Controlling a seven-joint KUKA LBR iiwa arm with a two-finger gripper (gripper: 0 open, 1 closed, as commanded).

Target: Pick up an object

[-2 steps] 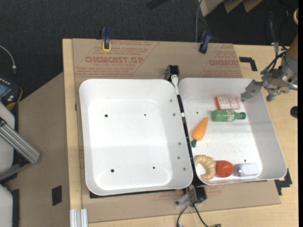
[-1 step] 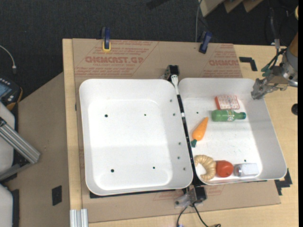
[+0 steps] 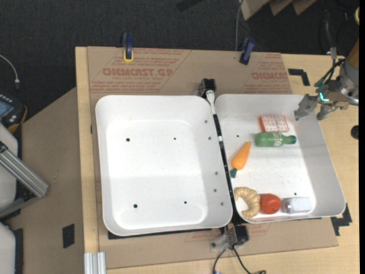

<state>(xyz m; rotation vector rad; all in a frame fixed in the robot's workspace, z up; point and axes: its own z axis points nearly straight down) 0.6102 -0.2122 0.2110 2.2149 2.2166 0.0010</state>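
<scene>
Objects occupy the right bin (largest to smallest): green bottle at centre, carrot near the left wall, croissant, red ball and clear bottle along the front edge, patterned card behind the green bottle. Gripper, fingers spread and holding nothing, hovers over the bin's rear right corner.

Two blue clamps grip the brown board's far edge.
</scene>
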